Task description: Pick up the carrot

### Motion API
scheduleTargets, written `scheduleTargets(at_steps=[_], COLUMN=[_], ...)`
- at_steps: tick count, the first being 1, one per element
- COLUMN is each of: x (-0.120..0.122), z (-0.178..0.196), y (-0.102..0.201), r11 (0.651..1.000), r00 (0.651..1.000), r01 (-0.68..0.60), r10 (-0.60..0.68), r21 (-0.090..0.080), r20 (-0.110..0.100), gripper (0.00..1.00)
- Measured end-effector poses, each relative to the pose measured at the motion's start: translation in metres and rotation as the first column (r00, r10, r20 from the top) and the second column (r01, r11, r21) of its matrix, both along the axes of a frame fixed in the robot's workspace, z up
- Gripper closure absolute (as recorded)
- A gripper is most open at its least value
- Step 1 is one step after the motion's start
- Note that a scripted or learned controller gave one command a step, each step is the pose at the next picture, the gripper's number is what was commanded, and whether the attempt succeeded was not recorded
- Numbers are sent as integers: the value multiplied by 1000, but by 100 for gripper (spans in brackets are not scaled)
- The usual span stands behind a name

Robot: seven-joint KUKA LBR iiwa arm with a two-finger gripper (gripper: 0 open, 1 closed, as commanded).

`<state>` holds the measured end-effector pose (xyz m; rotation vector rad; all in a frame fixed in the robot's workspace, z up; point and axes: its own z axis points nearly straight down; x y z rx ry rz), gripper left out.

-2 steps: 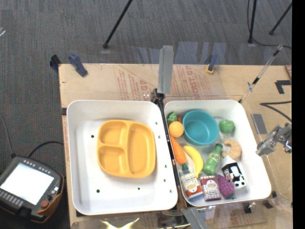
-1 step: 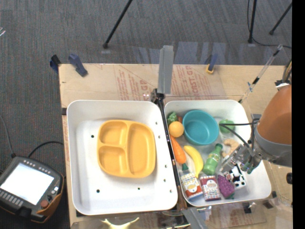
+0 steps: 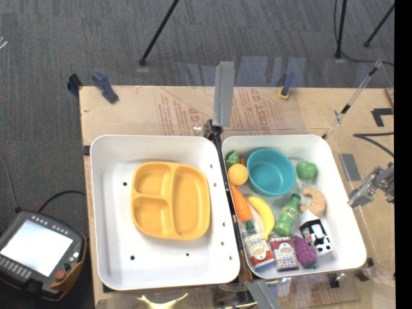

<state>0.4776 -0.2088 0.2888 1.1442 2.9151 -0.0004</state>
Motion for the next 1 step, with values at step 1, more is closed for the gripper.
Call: scheduleTargets(at_steps=[1], x=[-2], z=[-77], y=[79], r11=[1000], r00=[1000], r01=[-26], r10=[26], r21=[8], r20=[-18], gripper=[100])
